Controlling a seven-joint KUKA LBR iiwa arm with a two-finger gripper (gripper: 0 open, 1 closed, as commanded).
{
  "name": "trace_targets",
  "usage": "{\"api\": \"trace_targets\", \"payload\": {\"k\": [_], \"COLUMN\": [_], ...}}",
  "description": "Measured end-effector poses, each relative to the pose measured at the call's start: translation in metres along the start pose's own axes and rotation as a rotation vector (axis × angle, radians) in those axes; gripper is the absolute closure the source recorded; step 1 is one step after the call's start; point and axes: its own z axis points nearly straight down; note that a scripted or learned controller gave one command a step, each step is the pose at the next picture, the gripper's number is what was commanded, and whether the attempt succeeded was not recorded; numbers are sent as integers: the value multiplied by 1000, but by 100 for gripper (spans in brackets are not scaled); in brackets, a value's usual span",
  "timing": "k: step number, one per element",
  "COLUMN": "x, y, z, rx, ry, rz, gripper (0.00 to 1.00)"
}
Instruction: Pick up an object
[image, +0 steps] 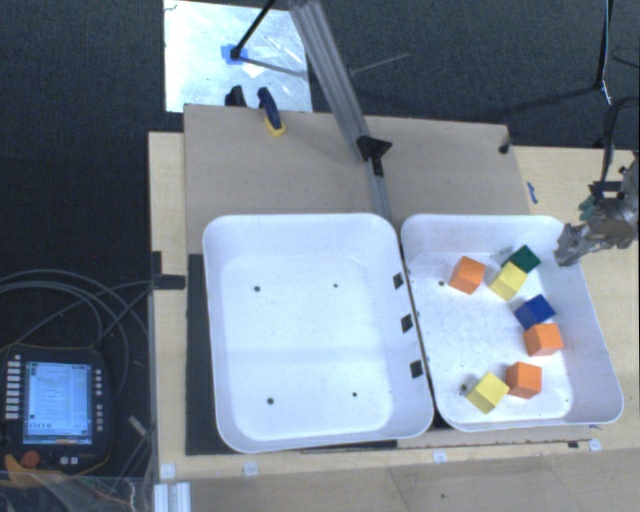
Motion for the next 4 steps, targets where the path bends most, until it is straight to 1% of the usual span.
{"api": "trace_targets", "payload": {"k": [1,2,3,4], "x": [43,87,140,203], "y": [-5,-10,-18,-23], "z": [3,7,16,8], "rx": [6,7,8,6], "ry": [4,4,5,6], "rz": [-3,-4,-5,-7], "gripper": [100,100,100,100]}}
